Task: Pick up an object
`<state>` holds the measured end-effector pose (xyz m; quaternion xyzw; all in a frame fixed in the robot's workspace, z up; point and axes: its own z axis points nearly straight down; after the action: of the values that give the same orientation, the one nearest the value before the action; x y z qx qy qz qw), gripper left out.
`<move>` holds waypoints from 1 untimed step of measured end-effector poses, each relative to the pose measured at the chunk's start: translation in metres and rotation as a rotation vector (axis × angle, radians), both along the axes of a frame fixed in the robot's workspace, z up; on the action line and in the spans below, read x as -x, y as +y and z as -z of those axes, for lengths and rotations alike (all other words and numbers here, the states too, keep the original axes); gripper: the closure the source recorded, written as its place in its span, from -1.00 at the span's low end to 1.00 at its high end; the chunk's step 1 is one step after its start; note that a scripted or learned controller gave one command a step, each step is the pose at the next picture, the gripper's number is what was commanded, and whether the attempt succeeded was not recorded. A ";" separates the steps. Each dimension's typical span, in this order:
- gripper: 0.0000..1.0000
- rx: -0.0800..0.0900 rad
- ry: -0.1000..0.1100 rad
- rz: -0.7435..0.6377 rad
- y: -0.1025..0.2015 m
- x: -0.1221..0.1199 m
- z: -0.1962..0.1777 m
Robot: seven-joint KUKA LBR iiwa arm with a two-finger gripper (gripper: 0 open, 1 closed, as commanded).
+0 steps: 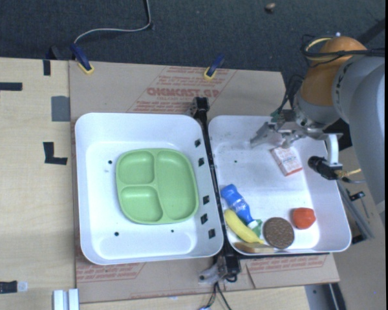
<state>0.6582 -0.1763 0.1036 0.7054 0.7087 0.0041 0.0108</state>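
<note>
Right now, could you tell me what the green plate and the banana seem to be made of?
Green plate: probably moulded plastic, matte; uniform pale colour, soft rounded dividers between three compartments. Banana: cannot tell real from plastic toy; smooth yellow skin, lying among toy-like items, so likely plastic.

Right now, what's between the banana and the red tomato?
In the camera view, a round brown cookie sits between the banana and the red tomato.

I see right bin [323,237] objects | packet [287,160]: white with red print, flat, tilted, at 1 o'clock | bottle [236,203]: blue, lying at 8 | banana [240,228]: yellow, at 7, touching bottle | disc [279,232]: brown, round, at 6, beside banana | tomato [303,217]: red, at 5
</note>
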 end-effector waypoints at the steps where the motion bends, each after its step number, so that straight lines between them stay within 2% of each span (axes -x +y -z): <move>1: -1.00 -0.003 0.004 0.002 -0.026 0.039 0.012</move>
<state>0.6193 -0.2022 0.0918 0.7062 0.7079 0.0039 0.0084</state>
